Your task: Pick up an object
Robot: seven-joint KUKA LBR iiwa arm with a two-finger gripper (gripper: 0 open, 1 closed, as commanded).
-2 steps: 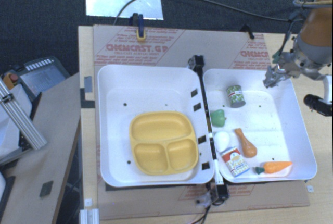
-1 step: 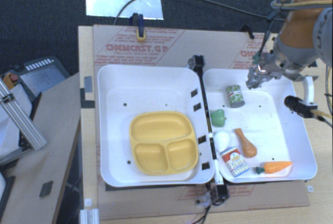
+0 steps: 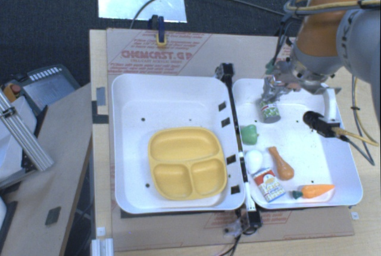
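The arm [image 3: 333, 22] reaches in over the right bin [image 3: 351, 180], and its tool [image 3: 272, 94] is down at the back of that bin, right on top of a small can [image 3: 271, 112] with a green label. The fingers sit at the can's top, but from here I cannot tell whether they are spread, closed or actually clamped on it. The can looks to be resting on the bin floor or only just off it, so I would judge the pick to be at the grasp itself: the reach is done, the lift is not.

The other things in that bin lie untouched nearer the front: a green pepper [image 3: 249, 133], a white egg [image 3: 254, 160], a small carton [image 3: 269, 184], and a carrot [image 3: 315, 191]. The left bin [image 3: 137, 100] holds a yellow divided plate [image 3: 187, 162].
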